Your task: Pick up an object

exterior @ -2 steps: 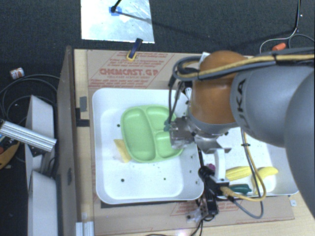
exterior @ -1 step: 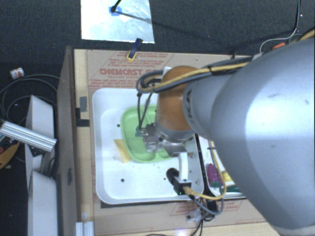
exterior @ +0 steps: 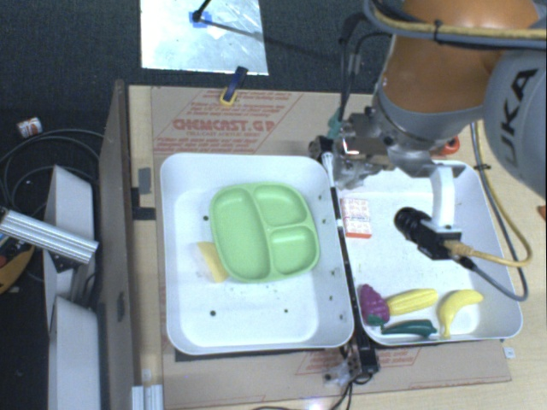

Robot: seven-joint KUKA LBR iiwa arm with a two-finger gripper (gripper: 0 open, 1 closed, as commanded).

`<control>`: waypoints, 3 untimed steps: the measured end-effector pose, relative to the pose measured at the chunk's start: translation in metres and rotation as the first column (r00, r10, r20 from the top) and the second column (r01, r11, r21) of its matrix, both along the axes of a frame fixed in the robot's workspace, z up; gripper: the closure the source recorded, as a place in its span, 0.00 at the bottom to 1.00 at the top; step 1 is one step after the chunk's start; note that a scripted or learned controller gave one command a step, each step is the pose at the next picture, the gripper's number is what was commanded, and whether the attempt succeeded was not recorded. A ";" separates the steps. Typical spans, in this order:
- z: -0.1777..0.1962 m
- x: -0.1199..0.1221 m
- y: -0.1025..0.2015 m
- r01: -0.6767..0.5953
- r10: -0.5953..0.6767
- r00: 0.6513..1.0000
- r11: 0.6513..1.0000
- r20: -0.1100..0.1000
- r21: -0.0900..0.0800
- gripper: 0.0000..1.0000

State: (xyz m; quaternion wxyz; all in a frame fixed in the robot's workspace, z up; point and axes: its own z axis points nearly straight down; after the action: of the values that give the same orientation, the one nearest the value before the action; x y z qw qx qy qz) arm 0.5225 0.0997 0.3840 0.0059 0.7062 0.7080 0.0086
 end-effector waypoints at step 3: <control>-0.056 -0.029 0.011 -0.003 0.003 1.000 1.000 -0.006 0.001 1.00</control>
State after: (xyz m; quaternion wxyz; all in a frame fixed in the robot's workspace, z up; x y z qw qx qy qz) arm 0.4935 0.1106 0.3284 0.0033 0.7052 0.7090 0.0067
